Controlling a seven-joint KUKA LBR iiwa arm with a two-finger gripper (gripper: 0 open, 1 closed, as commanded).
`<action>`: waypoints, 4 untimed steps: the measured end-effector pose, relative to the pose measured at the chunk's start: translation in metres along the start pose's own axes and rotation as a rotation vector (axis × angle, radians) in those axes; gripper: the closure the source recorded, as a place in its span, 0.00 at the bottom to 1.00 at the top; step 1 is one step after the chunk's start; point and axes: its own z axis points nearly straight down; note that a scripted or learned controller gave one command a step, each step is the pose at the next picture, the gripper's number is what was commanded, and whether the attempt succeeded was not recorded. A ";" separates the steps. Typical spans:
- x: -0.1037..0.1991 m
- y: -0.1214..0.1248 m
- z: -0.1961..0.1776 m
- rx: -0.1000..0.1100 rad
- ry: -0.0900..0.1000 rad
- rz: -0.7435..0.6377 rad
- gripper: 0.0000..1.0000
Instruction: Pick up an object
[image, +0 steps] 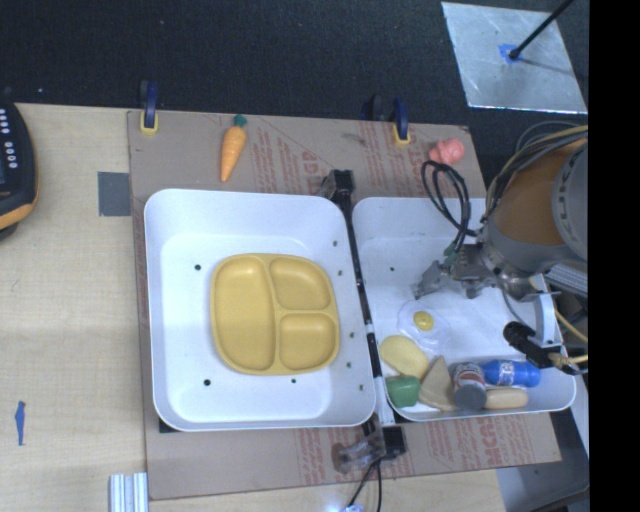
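Gripper (432, 284) sits over the middle of the right bin (400, 215), reaching in from the right. Fingers (424, 288) point left and down toward the bin floor. Can't tell how far apart they are: the metal parts blur together at this angle. Nothing visible between them, so no grasp confirmed.

Candidate objects are all in the right bin, toward its near edge:
- fried egg toy (423, 322), white with yellow yolk, just below the fingertips, close but whether it touches is unclear
- pale yellow lemon-like piece (402, 353), below the egg, against the bin's left wall
- green block (403, 389) in the near-left corner, touching the yellow piece
- tan wedge (437, 381) just right of the green block
- small can (468, 384) beside the wedge
- blue-and-white bottle (510, 375) lying on its side to the right of the can
- beige stick-shaped piece (505, 399) along the near wall under the bottle

Left bin (165, 300) holds a yellow divided plate (274, 311), flat, roughly centred, well apart from the gripper.

Outside the bins on the cardboard sheet (300, 160): carrot toy (232, 149) past the left bin's far edge, pink object (448, 151) past the right bin's far edge. Black cable (447, 195) loops over the right bin's far side toward the arm (530, 210).
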 end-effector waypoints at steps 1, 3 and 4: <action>0.028 -0.039 0.000 0.013 0.002 0.007 0.00; 0.026 -0.036 -0.012 0.006 0.000 0.008 0.00; 0.028 -0.103 0.000 0.008 0.000 0.013 0.00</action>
